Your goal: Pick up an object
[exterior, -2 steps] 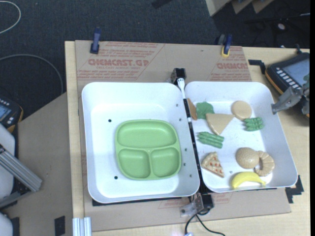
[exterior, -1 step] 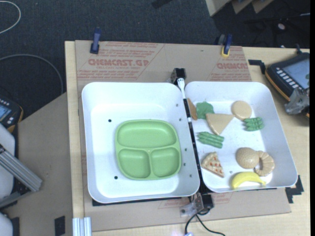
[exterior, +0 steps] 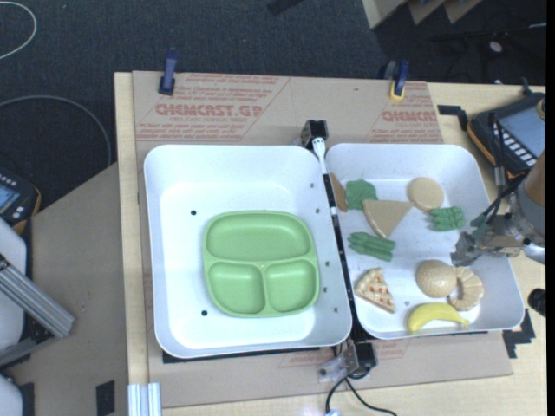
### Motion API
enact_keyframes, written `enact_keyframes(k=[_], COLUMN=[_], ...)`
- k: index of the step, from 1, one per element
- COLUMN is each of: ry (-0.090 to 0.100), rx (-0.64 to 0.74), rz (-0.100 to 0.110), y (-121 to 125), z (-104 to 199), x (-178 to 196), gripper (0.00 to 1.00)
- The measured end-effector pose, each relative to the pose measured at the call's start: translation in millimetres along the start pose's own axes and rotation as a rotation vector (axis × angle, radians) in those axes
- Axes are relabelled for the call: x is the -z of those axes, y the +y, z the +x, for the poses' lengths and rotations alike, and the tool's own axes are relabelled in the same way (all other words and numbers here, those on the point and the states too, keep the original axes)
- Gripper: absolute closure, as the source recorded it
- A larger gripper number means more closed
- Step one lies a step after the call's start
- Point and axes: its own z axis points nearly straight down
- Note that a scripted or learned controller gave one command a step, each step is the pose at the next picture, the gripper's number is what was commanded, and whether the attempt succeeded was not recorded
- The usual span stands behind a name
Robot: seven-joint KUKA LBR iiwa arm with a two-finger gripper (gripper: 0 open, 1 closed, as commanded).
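Dark carpet behind worktop (exterior: 87,224). Right bin (exterior: 499,297): beige round roll (exterior: 435,277), smooth, beside gripper (exterior: 464,251) at right edge. Finger state impossible to tell. Green tray (exterior: 259,263) left.

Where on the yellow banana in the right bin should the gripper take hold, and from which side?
Judging from the view, grip the banana across its thick middle, coming straight down from above. It lies flat on the right bin floor with its curve arching up-frame, so the fingers should close across the narrow width. Its tips taper, and the round bun and the bin's front rim sit close, leaving little room for a side approach.
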Motion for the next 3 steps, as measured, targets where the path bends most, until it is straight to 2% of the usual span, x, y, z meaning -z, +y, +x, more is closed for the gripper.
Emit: enact_keyframes(k=[1,2,3], ry=[-0.008,0.002,-0.004], rx=[0.007,0.000,0.012], rz=[-0.023,-0.004,-0.024], y=[109.4,-6.5,-1.5], z=[-24.9,3.4,99.3], x=[-78.2,-92.2,44.0], gripper=[1.00,1.00,1.00])
